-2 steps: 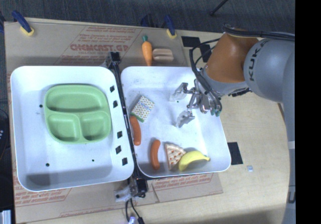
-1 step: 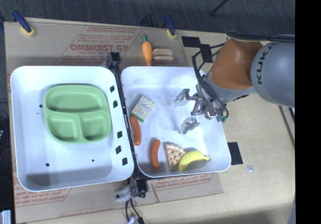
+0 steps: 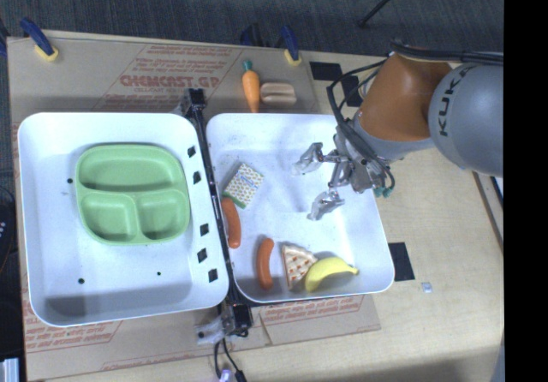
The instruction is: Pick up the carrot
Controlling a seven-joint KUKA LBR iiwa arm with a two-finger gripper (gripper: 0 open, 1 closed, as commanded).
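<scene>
Your two-finger gripper (image 3: 315,182) hangs spread and empty over the right white bin (image 3: 364,239). You're in the approach step. Next, reach the small orange carrot with green top (image 3: 250,87) beyond the bin's far rim.

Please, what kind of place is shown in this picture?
Probably a robotics lab test bench, not a kitchen. A KUKA arm reaches over two white bins; the food in them, like the banana, looks like toys, and the carrot lies on cardboard clamped to the table.

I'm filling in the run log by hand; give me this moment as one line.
two-finger gripper: open, holds nothing, over right white bin | orange toy carrot: outside, behind bin | pick: not yet done
</scene>
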